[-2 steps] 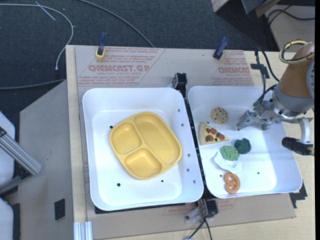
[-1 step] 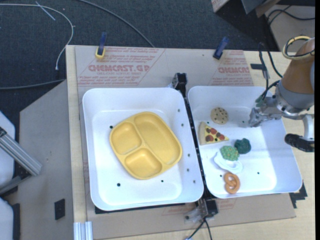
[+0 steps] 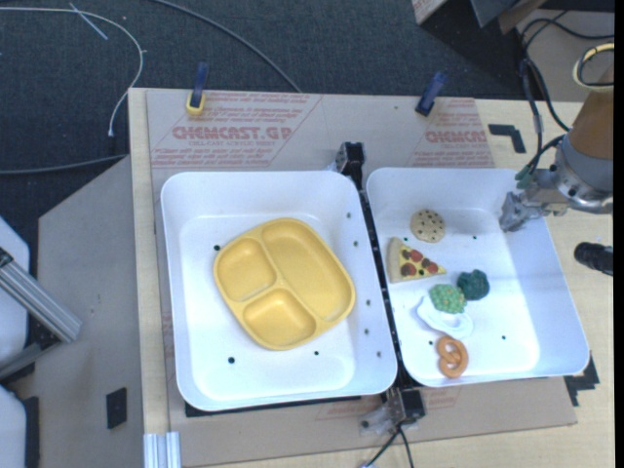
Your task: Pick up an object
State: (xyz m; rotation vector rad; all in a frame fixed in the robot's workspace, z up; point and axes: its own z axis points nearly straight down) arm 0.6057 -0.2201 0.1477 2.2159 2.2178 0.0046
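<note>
The right bin holds a cookie, a pizza slice, a dark green broccoli piece, a light green leafy piece on a white item, and a pretzel. My gripper hangs over the bin's upper right part, right of the cookie and clear of all the food. Nothing shows in its grasp.
The left bin carries a yellow three-compartment tray. Blue clamps hold the board at the back edge. Cables run at the far right.
</note>
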